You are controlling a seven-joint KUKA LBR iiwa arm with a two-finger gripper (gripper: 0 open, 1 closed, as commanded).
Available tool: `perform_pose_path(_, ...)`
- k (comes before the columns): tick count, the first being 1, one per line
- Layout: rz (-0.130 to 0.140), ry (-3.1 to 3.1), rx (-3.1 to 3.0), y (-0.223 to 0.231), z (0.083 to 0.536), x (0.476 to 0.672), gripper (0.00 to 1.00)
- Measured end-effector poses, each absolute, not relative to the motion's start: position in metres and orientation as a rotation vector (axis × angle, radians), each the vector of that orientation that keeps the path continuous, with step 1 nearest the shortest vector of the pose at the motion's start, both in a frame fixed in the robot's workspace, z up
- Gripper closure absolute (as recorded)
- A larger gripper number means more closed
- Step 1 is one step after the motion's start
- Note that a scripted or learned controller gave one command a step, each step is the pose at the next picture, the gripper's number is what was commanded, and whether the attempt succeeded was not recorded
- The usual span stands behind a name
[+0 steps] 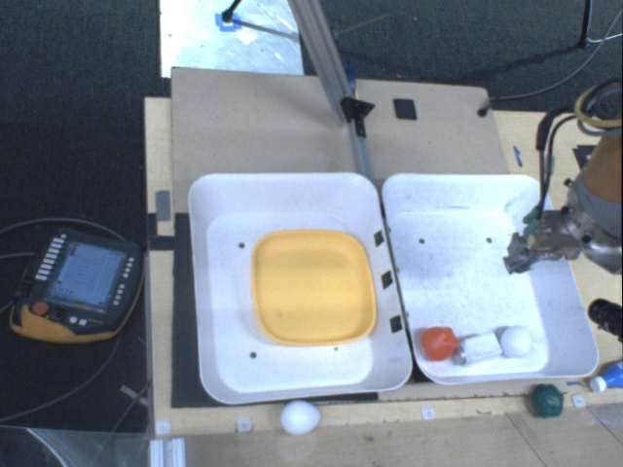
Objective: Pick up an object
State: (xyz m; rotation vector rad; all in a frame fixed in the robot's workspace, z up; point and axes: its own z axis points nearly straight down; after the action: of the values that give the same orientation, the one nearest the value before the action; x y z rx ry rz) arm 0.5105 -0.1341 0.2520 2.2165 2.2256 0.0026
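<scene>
a yellow plate [314, 286] lies in the left bin [219, 261]. in the right bin's [458, 212] near edge sit a red ball [437, 342], white block [479, 347] and white ball [516, 341]. the hand [519, 256] hovers at the right rim, carrying nothing; whether apart or together, i cannot tell. picking isn't done.

1. left white bin [219, 261], on my bench: it touches the right white bin [458, 207] along their shared edge.
2. yellow square plate [313, 285]: lies flat in the middle of the left bin.
3. teach pendant [78, 283]: on the dark floor, well left of the bench, cable attached.
4. white egg-shaped ball [300, 416]: on the bench, just outside the left bin's front rim.
5. dark green ball [546, 400]: on the bench, beside the right bin's front corner.
6. grey pole [326, 42]: slants across the board behind the bins.
</scene>
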Motion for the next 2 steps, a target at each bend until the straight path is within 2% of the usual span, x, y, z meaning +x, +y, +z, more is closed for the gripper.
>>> perform_pose_path(2,0.003,2.228,2.215,-0.015,0.250,0.529,1.00)
